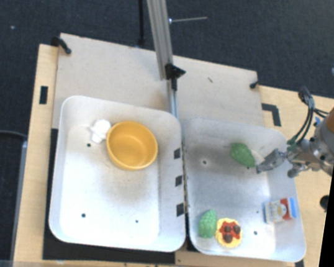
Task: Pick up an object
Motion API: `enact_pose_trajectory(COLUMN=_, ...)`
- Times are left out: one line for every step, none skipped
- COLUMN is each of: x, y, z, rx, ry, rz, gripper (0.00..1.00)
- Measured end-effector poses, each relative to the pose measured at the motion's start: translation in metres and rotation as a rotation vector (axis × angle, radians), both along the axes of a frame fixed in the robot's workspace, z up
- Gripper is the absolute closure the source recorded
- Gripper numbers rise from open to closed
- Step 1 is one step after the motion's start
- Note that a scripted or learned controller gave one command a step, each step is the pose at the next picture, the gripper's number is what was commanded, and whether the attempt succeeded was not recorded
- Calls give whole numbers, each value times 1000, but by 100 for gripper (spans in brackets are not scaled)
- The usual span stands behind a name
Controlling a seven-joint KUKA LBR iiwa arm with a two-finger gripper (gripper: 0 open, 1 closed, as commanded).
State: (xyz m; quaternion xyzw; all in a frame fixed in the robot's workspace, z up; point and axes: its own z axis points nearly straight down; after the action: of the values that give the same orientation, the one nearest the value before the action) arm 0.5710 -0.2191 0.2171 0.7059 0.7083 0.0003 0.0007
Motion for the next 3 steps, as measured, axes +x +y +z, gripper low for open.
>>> enact_pose_trajectory(x=0, y=0, z=0, rx=0, ry=0, rz=0, gripper=0)
enact_pose_trajectory(x=7, y=-1, z=-45, rx=-2, ry=4, rz=0, gripper=0)
enact_pose_trajectory(x=6, y=-6, z=-108, rx=-1, ry=6, rz=-4, gripper=0)
